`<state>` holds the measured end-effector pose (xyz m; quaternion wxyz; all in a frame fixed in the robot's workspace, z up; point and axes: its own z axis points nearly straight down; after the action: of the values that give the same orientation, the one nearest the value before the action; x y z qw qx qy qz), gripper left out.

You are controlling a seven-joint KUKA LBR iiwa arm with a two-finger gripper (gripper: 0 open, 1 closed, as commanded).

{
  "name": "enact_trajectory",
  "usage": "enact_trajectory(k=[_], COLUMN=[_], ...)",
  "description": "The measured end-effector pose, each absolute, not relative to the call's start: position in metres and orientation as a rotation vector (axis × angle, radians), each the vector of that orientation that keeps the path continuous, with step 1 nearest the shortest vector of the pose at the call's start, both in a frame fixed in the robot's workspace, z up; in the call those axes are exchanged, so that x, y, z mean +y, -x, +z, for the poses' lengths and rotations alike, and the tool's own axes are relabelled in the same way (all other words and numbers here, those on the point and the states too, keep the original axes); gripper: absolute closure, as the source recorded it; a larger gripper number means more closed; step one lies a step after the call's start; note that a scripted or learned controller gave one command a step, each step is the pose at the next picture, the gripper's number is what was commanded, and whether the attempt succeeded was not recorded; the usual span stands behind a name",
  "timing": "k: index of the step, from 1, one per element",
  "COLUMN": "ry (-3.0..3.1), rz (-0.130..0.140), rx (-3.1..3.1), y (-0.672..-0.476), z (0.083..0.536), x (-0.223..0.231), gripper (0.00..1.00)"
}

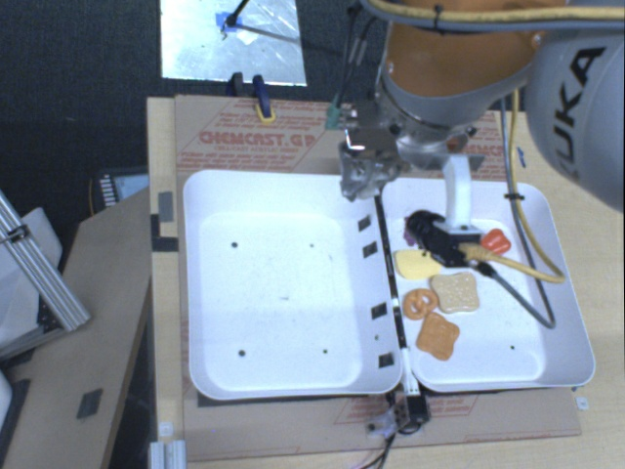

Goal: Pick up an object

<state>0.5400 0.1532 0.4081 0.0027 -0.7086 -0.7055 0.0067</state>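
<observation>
Several small toy foods lie in the right bin [547, 350]: a yellow piece [414, 262], a pretzel [420, 304], a beige slice of toast [456, 292], an orange waffle-like piece [437, 335] and a red-orange piece [496, 241]. My gripper [364, 176] hangs over the far end of the divider between the two bins, up and to the left of the foods. It touches none of them, and I see nothing in it.
The left bin [225, 360] sits beside the right one on a cardboard sheet [254, 137]. A shiny metal plate [234, 27] lies beyond the bench. The bulky orange and grey arm [469, 37] covers the far right.
</observation>
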Motion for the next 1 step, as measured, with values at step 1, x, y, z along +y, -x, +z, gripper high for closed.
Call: enact_trajectory(k=[1], ry=[2.221], rz=[-0.019], rx=[-2.231], y=[-0.5459], z=[0.5127], x=[0.1584], gripper=[1.00])
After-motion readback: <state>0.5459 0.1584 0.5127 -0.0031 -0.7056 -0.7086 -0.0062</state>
